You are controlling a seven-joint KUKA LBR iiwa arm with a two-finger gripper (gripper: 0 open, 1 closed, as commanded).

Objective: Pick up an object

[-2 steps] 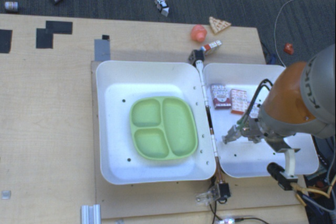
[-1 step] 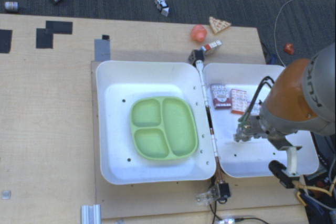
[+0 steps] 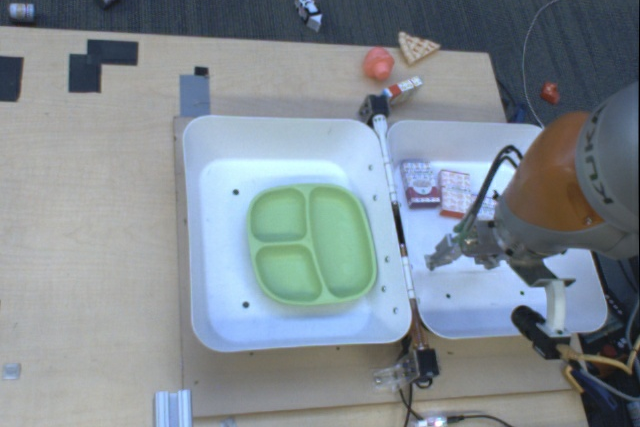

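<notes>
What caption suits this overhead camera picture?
Robot claw hovers over the right bin near two small packets; a green divided plate fills the left.

Grey KUKA arm (image 3: 612, 150), broad orange band (image 3: 560, 180) above the wrist, black cable (image 3: 492, 183) looping alongside, dull metallic grey gripper (image 3: 447, 252)

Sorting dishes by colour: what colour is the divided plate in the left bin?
Light green; the divided plate shows clearly in the camera view, inside the white left bin.

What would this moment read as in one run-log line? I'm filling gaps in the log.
arm: over right bin | gripper: fingers unclear | red packets: in right bin, untouched | green tray: in left bin
</notes>
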